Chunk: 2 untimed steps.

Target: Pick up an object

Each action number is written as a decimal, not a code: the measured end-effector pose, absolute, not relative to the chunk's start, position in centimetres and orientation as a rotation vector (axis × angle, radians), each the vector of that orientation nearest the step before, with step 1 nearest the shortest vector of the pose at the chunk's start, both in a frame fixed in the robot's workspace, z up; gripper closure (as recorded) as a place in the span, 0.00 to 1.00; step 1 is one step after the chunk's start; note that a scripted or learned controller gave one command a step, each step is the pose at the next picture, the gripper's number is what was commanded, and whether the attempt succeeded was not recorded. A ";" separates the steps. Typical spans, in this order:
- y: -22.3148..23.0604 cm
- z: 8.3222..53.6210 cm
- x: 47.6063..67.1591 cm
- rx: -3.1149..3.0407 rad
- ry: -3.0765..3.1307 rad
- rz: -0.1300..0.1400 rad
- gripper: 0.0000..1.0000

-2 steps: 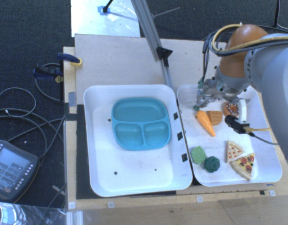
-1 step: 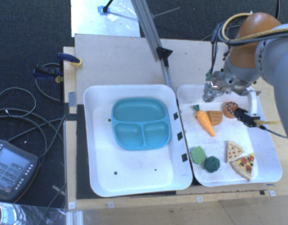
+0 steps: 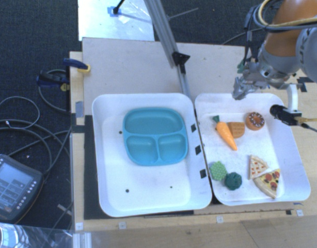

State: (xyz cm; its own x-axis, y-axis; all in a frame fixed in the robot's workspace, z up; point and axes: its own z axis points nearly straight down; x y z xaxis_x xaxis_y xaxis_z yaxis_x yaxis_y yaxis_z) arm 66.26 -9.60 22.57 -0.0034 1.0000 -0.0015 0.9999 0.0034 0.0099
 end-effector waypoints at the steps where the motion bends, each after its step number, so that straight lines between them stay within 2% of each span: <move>1: -9.4 27.1 66.1 2.210 2.224 0.008 1.00; 2: -4.2 26.0 67.0 2.209 2.232 0.005 1.00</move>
